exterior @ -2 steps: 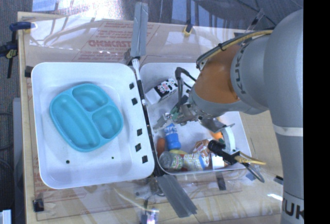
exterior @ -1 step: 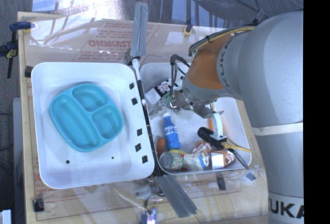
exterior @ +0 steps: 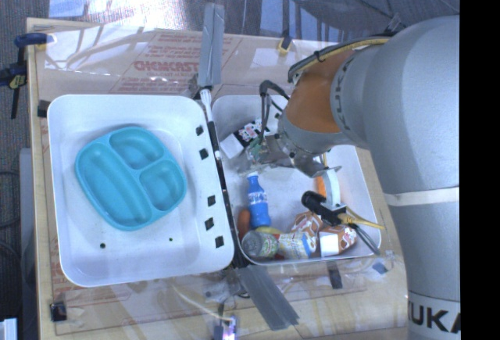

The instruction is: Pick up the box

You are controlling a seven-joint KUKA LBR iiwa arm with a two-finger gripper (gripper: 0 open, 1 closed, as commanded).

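Gripper [exterior: 262, 149] sits low in right bin [exterior: 355, 166], frame center, beside the small box [exterior: 248, 132]. Can't tell its grip state. Blue tray [exterior: 130, 176] in left bin [exterior: 66, 123].

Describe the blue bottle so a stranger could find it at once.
Start at the right-hand white bin, the cluttered one. The blue bottle stands out near its middle, below the end effector. It alone is bright blue with a white cap.
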